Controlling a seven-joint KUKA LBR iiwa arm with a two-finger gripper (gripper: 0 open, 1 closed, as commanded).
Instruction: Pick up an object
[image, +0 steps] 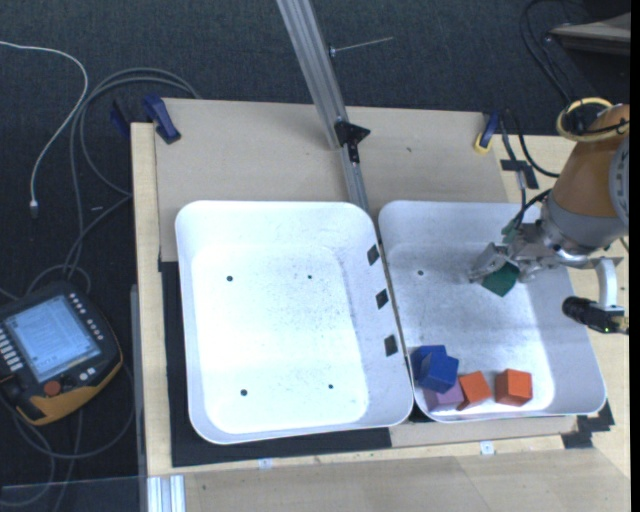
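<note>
Camera view, scanning left to right. Grey-and-orange teach pendant is sitting off the bench on the dark floor, cable trailing up and away from it, so it's not interfering with anything.

Left shallow white plastic bin is showing just specks and a few dark dots on its floor. I'm judging it's the drop side, not where I'm working. Aluminium camera post is slanting down to the seam between the two bins, well apart from my wrist.

Right shallow white plastic bin is holding the stock. Blue cube is sitting at the front wall, partly over a purple block; small orange cube is just beside them and a larger orange-red cube next along. They're bunched at the front rim, probably because that's where loose pieces are ending up.

My two-finger gripper is hanging over the rear half of the right bin, well apart from that cluster. Jaws are pinching a dark green block, which is sitting tilted between the fingertips and poking out below them. Tilt suggests I'm catching it near a corner rather than square on the faces, so I'm rating the grip as marginal. Can't tell whether the block is clear of the bin floor or resting on it.
</note>
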